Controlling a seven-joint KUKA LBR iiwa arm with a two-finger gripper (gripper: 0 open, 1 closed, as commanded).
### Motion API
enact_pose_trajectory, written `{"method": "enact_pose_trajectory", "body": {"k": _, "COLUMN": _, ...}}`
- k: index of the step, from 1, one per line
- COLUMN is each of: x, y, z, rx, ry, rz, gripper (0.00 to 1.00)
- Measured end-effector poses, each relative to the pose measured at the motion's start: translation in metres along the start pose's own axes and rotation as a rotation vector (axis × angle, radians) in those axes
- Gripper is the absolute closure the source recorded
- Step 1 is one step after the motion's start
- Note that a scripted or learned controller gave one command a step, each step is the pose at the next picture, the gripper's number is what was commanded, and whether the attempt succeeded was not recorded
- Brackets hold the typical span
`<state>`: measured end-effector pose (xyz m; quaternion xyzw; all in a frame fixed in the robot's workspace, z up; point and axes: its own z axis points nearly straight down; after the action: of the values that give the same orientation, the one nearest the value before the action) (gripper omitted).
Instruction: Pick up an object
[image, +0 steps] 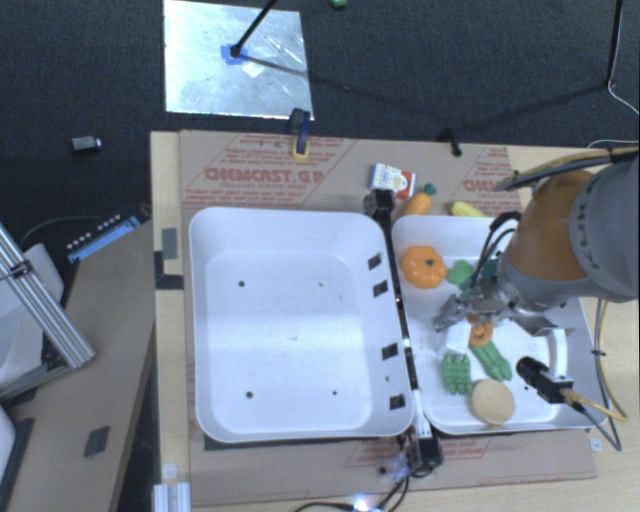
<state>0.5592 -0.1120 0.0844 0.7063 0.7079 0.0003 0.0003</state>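
Orange pumpkin (423, 267) sits near the top-left of the right bin (425, 400). Below and to its right the gripper (478, 318) hangs low over a small orange piece (481, 334); whether it is open or clenched I cannot tell. Further below lie a green pod (491, 358), green corn (456, 372) and a tan bun (493, 401).

A brown cardboard sheet (270, 172) with red print lies under the two white bins. A yellow and blue clamp (299, 135) grips its far edge. Beyond it, a shiny metal plate (236, 60) rests on dark carpet (70, 70). Aluminium rails (35, 305) stand at the left.
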Motion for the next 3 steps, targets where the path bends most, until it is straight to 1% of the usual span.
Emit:
{"method": "enact_pose_trajectory", "body": {"k": 1, "x": -0.003, "y": 0.081, "z": -0.001, "rx": -0.005, "ry": -0.001, "rz": -0.003, "gripper": 0.00}}
{"method": "enact_pose_trajectory", "body": {"k": 2, "x": -0.003, "y": 0.080, "z": -0.011, "rx": -0.005, "ry": -0.001, "rz": -0.004, "gripper": 1.00}}
{"method": "enact_pose_trajectory", "body": {"k": 3, "x": -0.003, "y": 0.080, "z": -0.011, "rx": -0.004, "ry": -0.001, "rz": -0.005, "gripper": 0.00}}
